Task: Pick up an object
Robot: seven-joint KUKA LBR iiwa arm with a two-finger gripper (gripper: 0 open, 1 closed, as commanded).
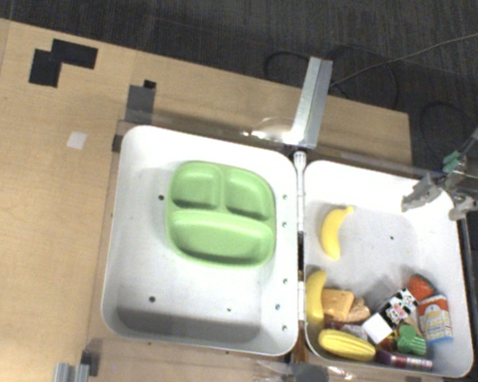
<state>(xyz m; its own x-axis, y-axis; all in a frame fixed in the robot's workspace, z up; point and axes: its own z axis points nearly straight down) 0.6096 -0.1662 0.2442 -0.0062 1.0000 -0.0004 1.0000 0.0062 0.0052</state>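
Nearest, three bananas (346, 344) and a clutter of small toys (409, 318) are lying in the right bin (469, 290), with one green divided plate (220, 212) sitting in the left bin (139, 214). Farther back, the hand (439, 199) is hovering over the right bin's far corner, fingers spread and gripping nothing.
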